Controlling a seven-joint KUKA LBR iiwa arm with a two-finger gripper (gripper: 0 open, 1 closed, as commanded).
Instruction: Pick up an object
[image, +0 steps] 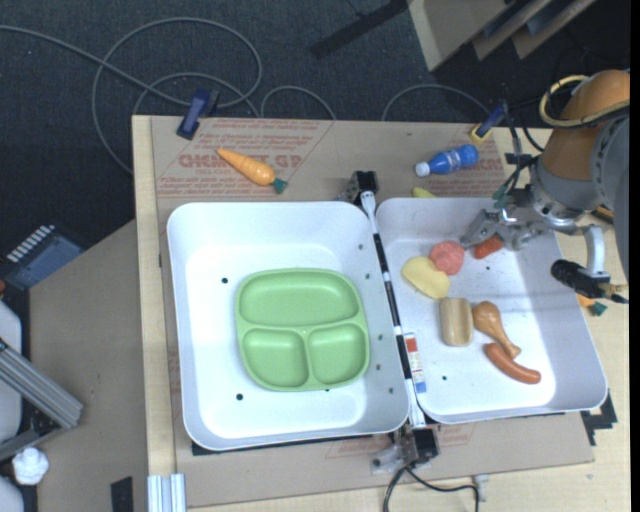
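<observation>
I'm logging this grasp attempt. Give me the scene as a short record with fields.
left bin: holds a green divided plate
right bin: pink piece, yellow piece, tan bread roll, drumstick, sausage
gripper: low over the right bin's far end, beside the pink piece
outside bins: carrot, blue bottle
</observation>
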